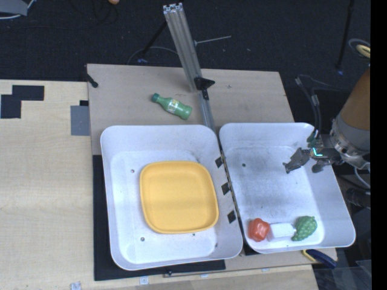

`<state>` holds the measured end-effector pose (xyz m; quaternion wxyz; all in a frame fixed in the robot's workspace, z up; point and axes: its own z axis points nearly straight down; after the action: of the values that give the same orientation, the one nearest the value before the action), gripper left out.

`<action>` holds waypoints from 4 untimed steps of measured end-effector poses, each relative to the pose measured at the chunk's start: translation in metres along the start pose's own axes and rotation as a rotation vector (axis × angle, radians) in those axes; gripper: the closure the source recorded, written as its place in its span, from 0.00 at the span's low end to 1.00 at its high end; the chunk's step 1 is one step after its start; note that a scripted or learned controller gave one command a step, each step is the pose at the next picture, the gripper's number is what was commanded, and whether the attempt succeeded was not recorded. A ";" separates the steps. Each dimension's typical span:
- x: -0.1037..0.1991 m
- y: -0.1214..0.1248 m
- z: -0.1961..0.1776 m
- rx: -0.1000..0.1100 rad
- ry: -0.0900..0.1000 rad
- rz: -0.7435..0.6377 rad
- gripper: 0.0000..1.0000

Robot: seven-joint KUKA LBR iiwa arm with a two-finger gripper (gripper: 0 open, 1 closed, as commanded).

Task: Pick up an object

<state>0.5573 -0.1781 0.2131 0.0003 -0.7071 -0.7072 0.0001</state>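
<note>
The gripper (300, 160) is positioned over the upper right part of the right bin (266, 156), with its fingers spread and nothing between them. The candidate objects lie together at the lower right of that bin: a red pepper (259, 229), a white block (281, 230) and a green bunch (305, 228), each touching or just beside the next. An end object should be chosen, so that neighbours are not clipped during descent. The left bin (121, 162) carries a yellow plate (178, 196). A green bottle (172, 106) lies on the desk (254, 95) above the bins.
</note>
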 end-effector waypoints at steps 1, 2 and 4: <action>0.000 0.000 0.000 0.000 0.000 0.000 0.00; -0.004 0.002 0.044 0.004 0.000 -0.001 0.00; -0.002 0.000 0.122 0.000 -0.001 -0.001 0.00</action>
<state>0.5573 -0.1802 0.0913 0.0001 -0.7067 -0.7075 0.0003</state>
